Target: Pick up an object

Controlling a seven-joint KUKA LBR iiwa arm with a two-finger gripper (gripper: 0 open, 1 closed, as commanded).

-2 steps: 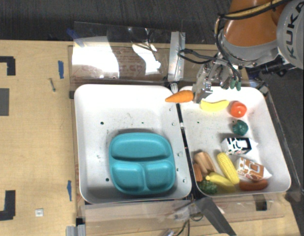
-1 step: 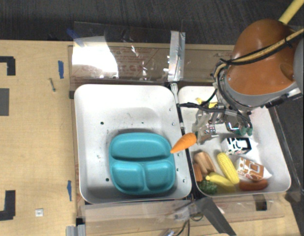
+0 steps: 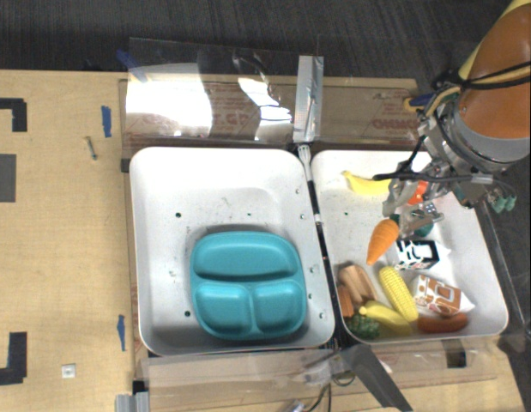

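Arm (image 3: 497, 75) enters from the right and hangs over the right bin (image 3: 497, 303), wrist down. Pincer (image 3: 411, 202) sits low in that bin, just above the carrot (image 3: 382, 239); whether it is open, closed or gripping anything cannot be told amid wrist clutter.

Right bin contents: banana (image 3: 361, 183) at the pincer's upper left, carrot, corn (image 3: 397, 291), a black-and-white item (image 3: 416, 251), an orange-and-white packet (image 3: 438, 296), further food pieces, hard to identify.

Left bin (image 3: 162, 178) holds a teal tray (image 3: 247, 283).
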